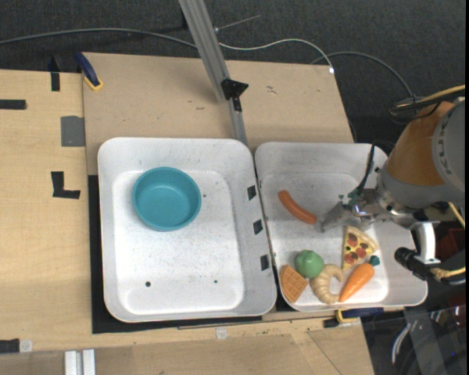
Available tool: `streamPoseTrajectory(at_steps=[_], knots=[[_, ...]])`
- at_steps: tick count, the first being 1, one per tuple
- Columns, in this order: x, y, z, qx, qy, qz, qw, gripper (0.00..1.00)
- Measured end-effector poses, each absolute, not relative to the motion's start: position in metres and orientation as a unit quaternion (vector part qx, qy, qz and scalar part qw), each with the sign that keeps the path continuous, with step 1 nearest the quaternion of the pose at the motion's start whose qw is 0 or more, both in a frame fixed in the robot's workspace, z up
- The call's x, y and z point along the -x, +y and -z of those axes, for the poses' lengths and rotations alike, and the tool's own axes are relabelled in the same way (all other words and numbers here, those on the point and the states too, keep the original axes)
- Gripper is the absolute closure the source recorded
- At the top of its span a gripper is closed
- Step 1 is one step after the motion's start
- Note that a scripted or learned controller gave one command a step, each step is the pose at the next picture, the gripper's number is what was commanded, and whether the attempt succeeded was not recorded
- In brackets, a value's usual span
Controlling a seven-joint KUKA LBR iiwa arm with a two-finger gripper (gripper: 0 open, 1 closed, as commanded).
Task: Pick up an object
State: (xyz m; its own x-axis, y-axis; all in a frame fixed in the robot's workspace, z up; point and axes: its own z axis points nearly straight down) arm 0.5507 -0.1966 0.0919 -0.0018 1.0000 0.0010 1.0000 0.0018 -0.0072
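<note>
white plastic is what you see most of: two shallow bins side by side on the bench. your left bin (113, 209) carries a teal bowl (166, 198) toward its ten o'clock corner. your right bin (313, 162) holds the toy food. an orange sausage (296, 207) lies near that bin's centre, slanted, apart from the rest. down at six o'clock a cluster crowds together: a green vegetable (309, 262), a waffle-like piece (293, 283) just beside it, a pale curled piece (327, 283), a carrot (356, 280) and, above the carrot, a pizza slice (359, 246).

your gripper (334, 219) reaches in from three o'clock, low over the right bin, between the sausage and the pizza slice (the tip is dark and blurred). you cannot tell whether it is spread or closed, and nothing shows held in it.
</note>
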Motion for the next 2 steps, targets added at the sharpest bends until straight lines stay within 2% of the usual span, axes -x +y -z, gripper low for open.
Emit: streamPoseTrajectory(at_steps=[1,2], knots=[[-0.552,-0.196,-0.105,0.706,-0.708,-0.0008,0.001,1.00],[-0.558,-0.201,-0.166,0.707,-0.708,0.0009,-0.002,1.00]])
